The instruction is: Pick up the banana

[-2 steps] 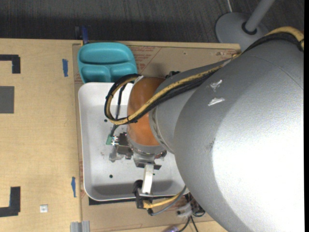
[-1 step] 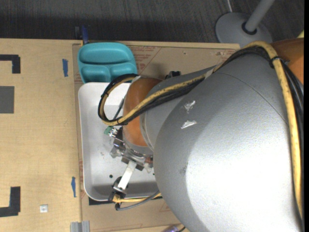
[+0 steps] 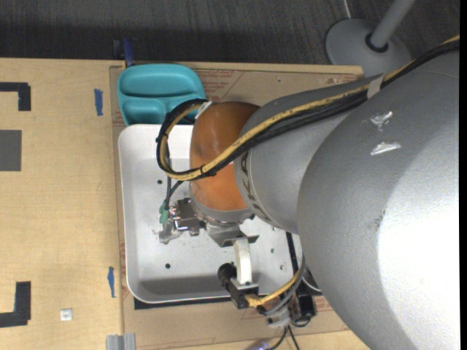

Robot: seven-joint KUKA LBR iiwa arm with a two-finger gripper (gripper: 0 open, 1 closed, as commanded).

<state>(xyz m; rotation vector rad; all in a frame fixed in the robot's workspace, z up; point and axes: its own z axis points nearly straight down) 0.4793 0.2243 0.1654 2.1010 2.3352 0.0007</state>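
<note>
Grey arm (image 3: 379, 195) looms nearest, covering the white bin (image 3: 139, 195); the banana's place and whether the jaws are clenched cannot be told. Judged light, soft, easily bruised: grip mid-body.

Banana hidden; pose, place cannot tell; arm (image 3: 343, 188) overlies bin (image 3: 139, 195).

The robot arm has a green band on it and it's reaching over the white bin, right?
Not quite. The band on the arm is orange, not green; the camera view shows it. The rest is right: the arm is reaching over the white bin.
</note>
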